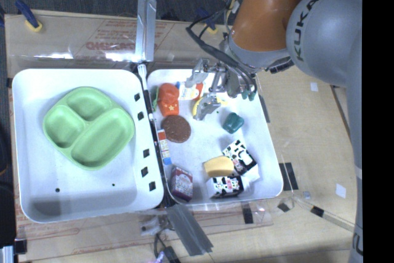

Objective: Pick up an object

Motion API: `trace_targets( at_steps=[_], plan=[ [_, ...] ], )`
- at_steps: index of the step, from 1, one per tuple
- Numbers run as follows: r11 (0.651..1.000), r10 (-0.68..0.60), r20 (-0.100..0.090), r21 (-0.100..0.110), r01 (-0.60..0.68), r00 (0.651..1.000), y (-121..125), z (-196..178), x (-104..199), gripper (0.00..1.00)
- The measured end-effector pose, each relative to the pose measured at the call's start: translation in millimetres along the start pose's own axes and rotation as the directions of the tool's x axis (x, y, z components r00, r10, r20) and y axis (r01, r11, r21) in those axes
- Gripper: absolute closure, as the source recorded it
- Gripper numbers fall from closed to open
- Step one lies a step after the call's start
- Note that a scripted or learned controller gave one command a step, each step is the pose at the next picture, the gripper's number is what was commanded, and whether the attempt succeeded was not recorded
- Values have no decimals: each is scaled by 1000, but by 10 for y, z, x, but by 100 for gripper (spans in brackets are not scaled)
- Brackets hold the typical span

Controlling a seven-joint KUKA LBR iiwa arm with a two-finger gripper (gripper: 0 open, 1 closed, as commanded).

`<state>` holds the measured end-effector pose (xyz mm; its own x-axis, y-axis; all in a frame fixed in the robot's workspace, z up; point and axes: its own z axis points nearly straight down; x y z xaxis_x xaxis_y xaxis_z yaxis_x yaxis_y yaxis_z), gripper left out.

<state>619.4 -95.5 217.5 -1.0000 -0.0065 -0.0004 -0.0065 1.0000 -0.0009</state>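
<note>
Arm: I saw the gripper [208,92] low over the back of the right bin [271,157].
Fingers: I could not tell their state.
Objects: orange carton [168,100], brown disc [176,129], teal cup [233,122], yellow wedge [218,165] lay there.
Left bin [28,151]: green plate [89,126].

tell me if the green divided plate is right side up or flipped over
Right side up: the green divided plate lies flat in the left bin, and its three hollow compartments face the camera.
</note>
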Motion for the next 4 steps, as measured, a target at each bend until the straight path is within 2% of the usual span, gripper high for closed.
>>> trace_targets(
  at_steps=[1,2,3,4],
  plan=[
    [998,64,-3,-1,-64,998,-93,1277,236,0],
    [980,197,-2,-1,-197,980,-16,1256,410,0],
    [982,189,1,-1,-189,982,-1,1143,392,100],
    [938,348,1,-1,-348,938,-27,795,-49,100]
  ],
)
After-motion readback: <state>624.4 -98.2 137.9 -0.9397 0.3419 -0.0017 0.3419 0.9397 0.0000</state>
